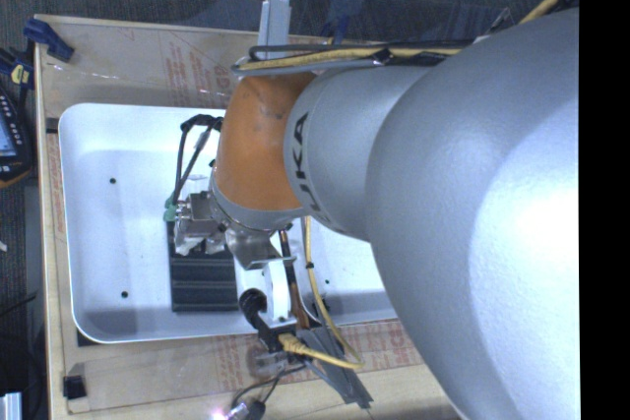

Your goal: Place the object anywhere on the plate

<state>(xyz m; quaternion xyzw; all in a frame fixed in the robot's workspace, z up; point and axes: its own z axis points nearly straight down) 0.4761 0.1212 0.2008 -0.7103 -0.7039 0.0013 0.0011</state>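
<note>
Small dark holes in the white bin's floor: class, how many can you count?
2: one hole near the bin's upper left, another toward its lower left. The arm may hide others.

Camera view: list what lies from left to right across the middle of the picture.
Wooden bench edge → rounded left wall of the shallow white plastic bin → bare white bin floor → black ribbed gripper body → orange band above the wrist → big grey arm housing.
</note>
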